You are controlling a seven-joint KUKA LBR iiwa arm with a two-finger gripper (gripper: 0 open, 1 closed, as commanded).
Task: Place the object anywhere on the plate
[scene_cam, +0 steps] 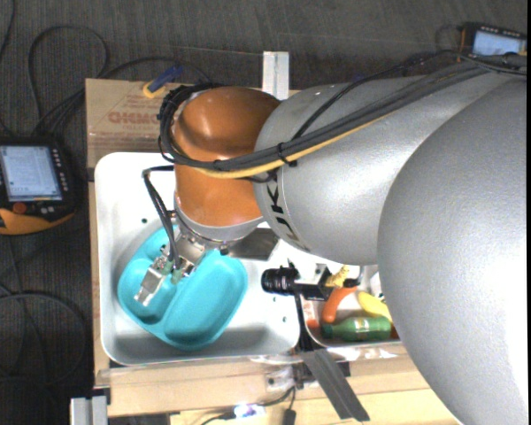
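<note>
Bench bins are lying under the arm; the claw, grip state unclear, is hovering over the blue plate, placement seemingly unfinished.

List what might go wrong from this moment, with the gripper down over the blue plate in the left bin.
1. The gripper sits low over the turquoise plate, near its left edge; pressing down there might tip or slide the plate inside the left bin.
2. No object shows clearly at the gripper, so a release might leave nothing on the plate.
3. The arm hides much of the right bin with its toy food, so contact there could go unseen.
</note>
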